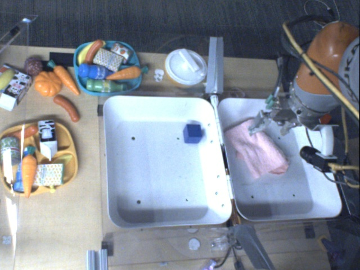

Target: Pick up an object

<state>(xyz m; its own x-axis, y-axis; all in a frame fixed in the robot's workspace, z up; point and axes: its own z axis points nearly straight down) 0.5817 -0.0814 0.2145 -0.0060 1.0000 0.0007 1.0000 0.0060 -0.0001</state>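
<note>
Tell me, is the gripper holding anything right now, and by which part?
Cannot be told. The gripper sits at the upper edge of the pink cloth in the right bin, but a grip isn't visible.

Grey arm (332,66) with orange band enters from the right; gripper (269,120) points down-left, fingers spread.

A robot lab: a table (84,218) holds two white bins (163,207) and trays of toy food (107,66).

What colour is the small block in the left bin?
Blue; the block shows plainly in the camera view.
</note>
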